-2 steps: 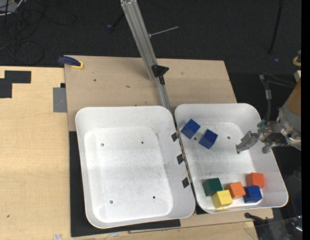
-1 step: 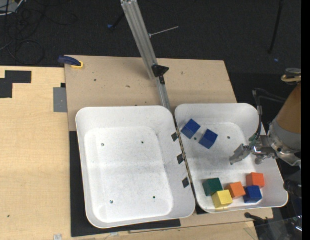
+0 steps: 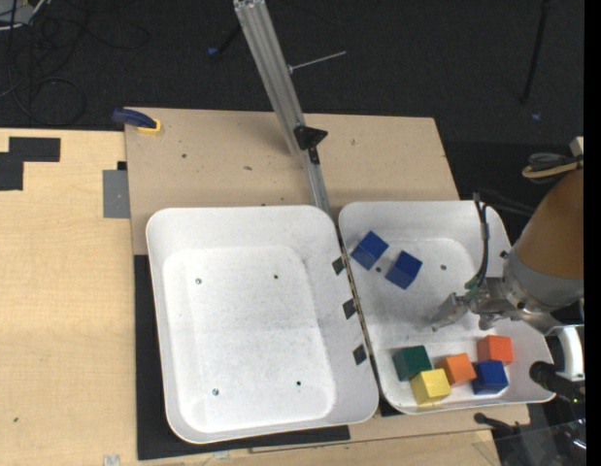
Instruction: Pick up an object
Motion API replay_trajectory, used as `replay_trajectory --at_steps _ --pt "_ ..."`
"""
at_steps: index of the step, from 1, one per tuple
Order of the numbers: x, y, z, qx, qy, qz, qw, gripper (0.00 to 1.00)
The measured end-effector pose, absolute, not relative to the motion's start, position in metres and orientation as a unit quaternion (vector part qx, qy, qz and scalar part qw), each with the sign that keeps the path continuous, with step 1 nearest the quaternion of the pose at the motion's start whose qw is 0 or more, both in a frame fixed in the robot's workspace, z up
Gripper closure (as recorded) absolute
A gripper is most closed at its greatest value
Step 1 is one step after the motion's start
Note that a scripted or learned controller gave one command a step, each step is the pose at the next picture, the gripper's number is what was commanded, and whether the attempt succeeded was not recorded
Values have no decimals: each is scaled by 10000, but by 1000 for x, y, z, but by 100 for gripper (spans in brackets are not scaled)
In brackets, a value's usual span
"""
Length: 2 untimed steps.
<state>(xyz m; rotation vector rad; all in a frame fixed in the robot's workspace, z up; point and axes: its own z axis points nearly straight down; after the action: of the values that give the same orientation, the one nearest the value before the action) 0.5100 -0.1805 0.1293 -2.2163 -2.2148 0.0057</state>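
Observation:
The right bin point(image 3: 446, 223) holds several small cubes. Two blue cubes point(image 3: 370, 249) point(image 3: 404, 268) lie in its far left part. Along its near edge sit a green cube point(image 3: 411, 361), a yellow cube point(image 3: 431, 385), an orange cube point(image 3: 459, 367), another blue cube point(image 3: 489, 377) and a red-orange cube point(image 3: 495, 349). My gripper point(image 3: 453, 311) hangs low over the middle of the right bin, between the two groups, just left of and above the red-orange cube. Nothing shows in its grasp.
The left bin point(image 3: 183, 250) stands beside the right one, with black clips along the shared rim. A slanted metal bar point(image 3: 276, 71) rises behind the bins. My arm's orange band point(image 3: 562, 231) overhangs the right bin's right edge.

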Motion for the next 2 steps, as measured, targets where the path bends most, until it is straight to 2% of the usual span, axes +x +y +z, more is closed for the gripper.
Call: replay_trajectory --at_steps 1,2 --pt "510 -183 142 -7101 -7041 10 22 100" --pt "517 -176 188 -7070 -7072 4 12 100"
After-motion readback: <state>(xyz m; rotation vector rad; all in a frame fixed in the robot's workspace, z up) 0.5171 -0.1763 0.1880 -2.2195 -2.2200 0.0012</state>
